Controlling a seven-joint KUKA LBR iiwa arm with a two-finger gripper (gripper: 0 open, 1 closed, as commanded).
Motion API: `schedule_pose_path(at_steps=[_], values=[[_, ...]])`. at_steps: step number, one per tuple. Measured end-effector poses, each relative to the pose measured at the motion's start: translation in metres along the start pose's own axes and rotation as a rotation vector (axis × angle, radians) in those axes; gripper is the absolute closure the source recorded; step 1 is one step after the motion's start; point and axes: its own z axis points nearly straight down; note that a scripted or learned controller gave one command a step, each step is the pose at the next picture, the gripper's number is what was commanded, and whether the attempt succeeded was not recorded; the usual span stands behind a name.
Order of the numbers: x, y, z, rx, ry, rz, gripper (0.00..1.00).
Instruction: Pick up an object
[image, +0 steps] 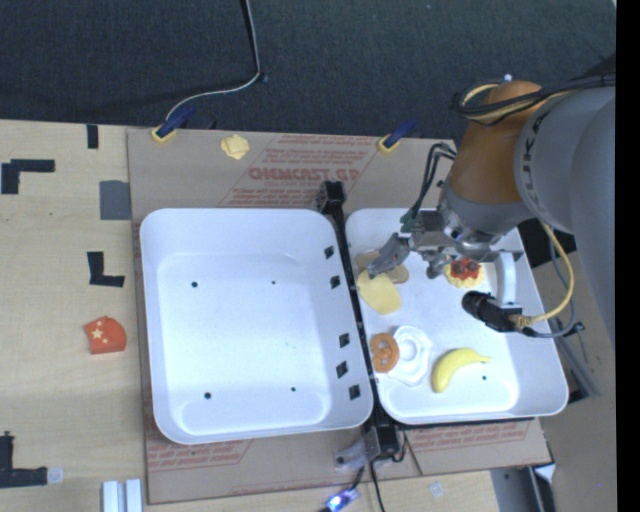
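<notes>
The end effector (408, 255) is reaching into the right bin (535, 400) from the right, hanging over its far left part. Its grey fingers (385, 260) are spreading fairly wide, one pointing down toward the divider, and nothing is sitting between them. A pale yellow round piece (380, 294) is lying just below that finger, close beside it. A small red and orange item (464, 272) is resting under the wrist. Nearer the front, a banana (456, 367) is lying beside a white fried egg (411, 355) and a brown pretzel (385, 350). The left bin (160, 240) is sitting beside it on the tabletop (60, 300).
</notes>
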Motion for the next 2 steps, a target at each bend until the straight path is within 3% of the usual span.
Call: schedule_pose_path(at_steps=[1,2], values=[[0.098,0.031,-0.007,-0.009,0.000,-0.003,0.00],[0.075,0.064,-0.266,-0.028,-0.005,0.007,0.00]])
